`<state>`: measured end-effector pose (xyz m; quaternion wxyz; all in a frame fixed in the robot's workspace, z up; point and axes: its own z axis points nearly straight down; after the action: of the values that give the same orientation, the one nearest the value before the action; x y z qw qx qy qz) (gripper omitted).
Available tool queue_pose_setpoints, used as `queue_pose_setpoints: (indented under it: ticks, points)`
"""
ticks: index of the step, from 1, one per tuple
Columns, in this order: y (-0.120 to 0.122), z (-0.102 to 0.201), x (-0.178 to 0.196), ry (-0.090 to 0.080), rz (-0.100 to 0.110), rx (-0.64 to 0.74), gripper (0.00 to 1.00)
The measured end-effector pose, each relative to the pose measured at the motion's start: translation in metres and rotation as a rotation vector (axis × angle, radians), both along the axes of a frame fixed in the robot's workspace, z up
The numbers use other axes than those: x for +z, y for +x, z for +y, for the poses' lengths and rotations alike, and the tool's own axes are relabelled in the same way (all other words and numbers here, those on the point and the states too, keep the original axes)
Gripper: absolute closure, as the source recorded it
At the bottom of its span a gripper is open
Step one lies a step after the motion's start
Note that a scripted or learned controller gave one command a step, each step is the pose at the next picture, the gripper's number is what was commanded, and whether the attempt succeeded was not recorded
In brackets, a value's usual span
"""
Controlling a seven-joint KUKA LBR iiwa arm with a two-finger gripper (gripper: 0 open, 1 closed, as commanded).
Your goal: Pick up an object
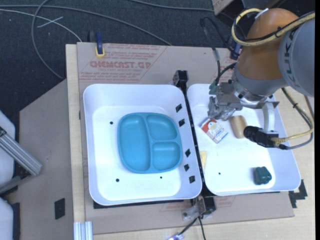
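Note:
My gripper (220,110) hangs low over the upper left part of the right bin (235,184), under the grey and orange arm. Just below it lies a small white packet (214,130) with red and orange print; whether they touch is hidden. A tan cylinder (237,125) lies right of the packet. A dark green lump (261,175) sits near the bin's front right corner. A thin yellow piece (203,158) rests against the bin's left wall.
The left bin (100,184) holds a blue divided plate (149,142). A black divider with clips (185,129) runs between the bins. A black plug on a yellow cable (260,136) hangs from the arm over the right bin.

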<state>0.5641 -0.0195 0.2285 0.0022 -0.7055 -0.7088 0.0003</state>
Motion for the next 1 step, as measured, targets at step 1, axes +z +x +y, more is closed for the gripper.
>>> queue_pose_setpoints:
  ticks: [1]
  points:
    - [-0.0272,0.0494,-0.0042,-0.001,0.001,-0.001,1.0]
